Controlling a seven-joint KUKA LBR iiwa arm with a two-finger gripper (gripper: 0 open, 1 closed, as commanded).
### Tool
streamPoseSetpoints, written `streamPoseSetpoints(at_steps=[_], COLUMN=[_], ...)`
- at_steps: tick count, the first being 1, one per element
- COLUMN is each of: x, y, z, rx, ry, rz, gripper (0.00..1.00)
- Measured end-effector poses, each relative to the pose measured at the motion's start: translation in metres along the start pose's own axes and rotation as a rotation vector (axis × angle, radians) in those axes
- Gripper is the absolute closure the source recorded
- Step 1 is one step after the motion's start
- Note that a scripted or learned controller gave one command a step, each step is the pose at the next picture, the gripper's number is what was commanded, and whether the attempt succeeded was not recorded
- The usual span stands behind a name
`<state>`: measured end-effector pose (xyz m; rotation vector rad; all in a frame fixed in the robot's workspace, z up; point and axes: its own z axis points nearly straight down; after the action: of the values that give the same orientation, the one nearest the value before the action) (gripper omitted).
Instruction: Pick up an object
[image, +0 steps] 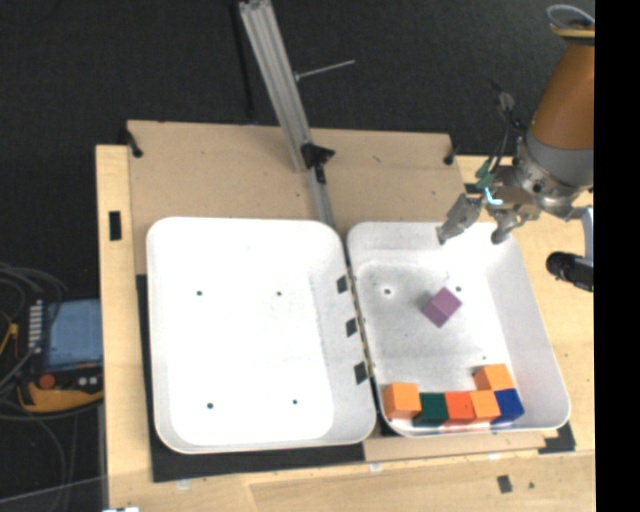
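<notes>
Coloured cubes (455, 403) line the right white bin's (530, 300) near edge. Gripper (478, 227) hovers spread wide, empty, over its far edge; purple cube (441, 306) ungrasped.

The arm (566, 100) was cut off by the right and top edges above its orange band, the metal pole (285, 95) by the top edge, the cables (25, 330) by the left edge, and the near row of blocks (455, 403) was partly hidden by the right bin's rim (470, 428).
</notes>
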<state>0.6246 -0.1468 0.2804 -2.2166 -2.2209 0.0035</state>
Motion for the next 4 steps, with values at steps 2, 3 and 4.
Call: streamPoseSetpoints(at_steps=[2, 3, 4], x=[-0.005, 0.002, 0.002], y=[0.006, 0.002, 0.004], z=[0.041, 0.1, 0.141], rx=[0.0, 0.001, -0.002], ry=[-0.003, -0.003, -0.004], rz=[0.003, 0.005, 0.007], gripper=[0.0, 0.0, 0.0])
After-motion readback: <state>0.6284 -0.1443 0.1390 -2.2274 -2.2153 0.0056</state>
